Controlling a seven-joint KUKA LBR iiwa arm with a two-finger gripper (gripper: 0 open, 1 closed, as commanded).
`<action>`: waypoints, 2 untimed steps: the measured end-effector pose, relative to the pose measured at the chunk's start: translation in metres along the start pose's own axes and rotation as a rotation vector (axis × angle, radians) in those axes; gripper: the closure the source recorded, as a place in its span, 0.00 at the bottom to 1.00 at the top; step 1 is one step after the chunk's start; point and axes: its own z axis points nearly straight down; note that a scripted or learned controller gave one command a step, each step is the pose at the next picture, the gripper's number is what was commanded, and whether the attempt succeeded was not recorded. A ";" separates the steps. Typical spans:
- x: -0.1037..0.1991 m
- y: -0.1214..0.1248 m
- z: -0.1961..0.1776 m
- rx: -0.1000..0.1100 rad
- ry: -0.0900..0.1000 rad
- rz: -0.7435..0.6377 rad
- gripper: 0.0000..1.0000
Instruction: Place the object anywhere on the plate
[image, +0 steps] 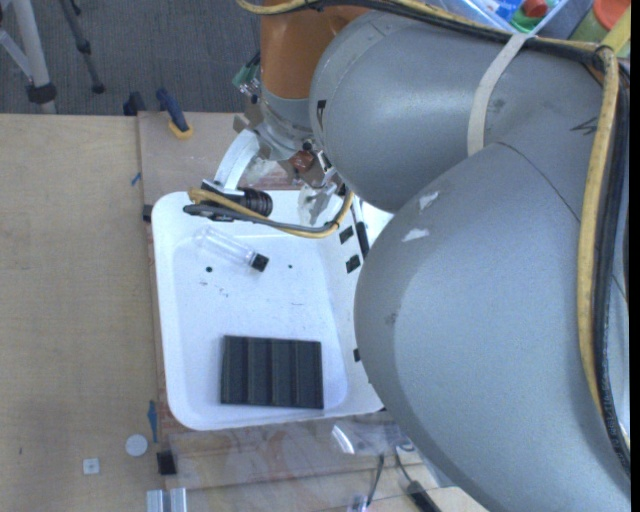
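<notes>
A small clear tube with a black cap (232, 248) lies flat on the floor of the white bin (166, 310), in its upper half. The dark ridged rectangular plate (272, 372) lies in the bin's near part, with nothing on it. My gripper (308, 182) hangs over the bin's far edge, above and to the right of the tube and apart from it. It sits just below the orange band (290, 50), and nothing shows in its grasp. The big grey arm (480, 260) hides everything on the right.
A black and yellow cable bundle (232, 203) trails from the wrist across the bin's far edge. A blue clamp (176, 116) sits on the bench behind the bin. Small loose parts (135, 445) lie on the bench at the front left.
</notes>
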 end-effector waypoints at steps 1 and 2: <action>0.001 0.000 -0.011 -0.002 0.003 -0.002 1.00; 0.007 0.004 -0.006 -0.001 0.002 0.001 1.00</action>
